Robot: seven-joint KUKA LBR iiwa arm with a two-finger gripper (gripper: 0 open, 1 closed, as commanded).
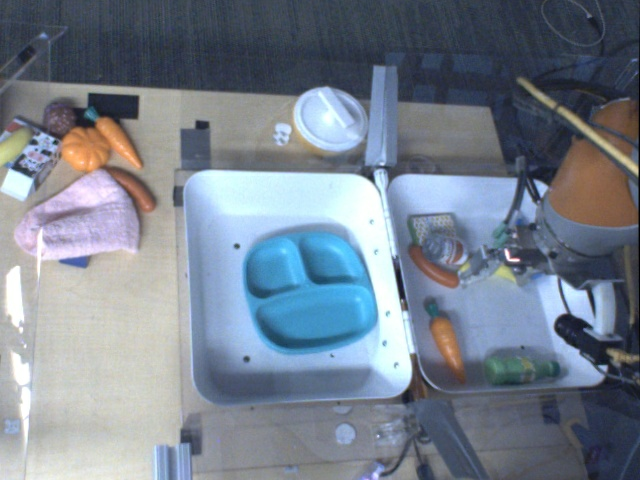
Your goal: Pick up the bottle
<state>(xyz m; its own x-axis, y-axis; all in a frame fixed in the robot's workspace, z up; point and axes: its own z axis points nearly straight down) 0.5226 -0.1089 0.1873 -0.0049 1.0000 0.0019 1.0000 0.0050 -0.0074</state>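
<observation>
Plainly, the bottle (521, 370) lies sideways at lower right, ungrasped; the end effector (497, 256) hovers above-centre, its grip state indiscernible.

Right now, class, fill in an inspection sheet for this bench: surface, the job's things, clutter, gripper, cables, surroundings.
Surface: wooden bench bearing two white bins, left bin and right bin.
Job's things: green bottle lying on its side near the right bin's front edge, untouched.
Clutter: blue divided tray in the left bin; carrot, sausage and a small grater in the right bin; pink cloth and toy food at the bench's left.
Gripper: gripper over the right bin's middle, apart from the bottle; finger state unclear.
Cables: thin wire on the floor, top right.
Surroundings: dark carpet; white lidded bowl behind the bins.
</observation>
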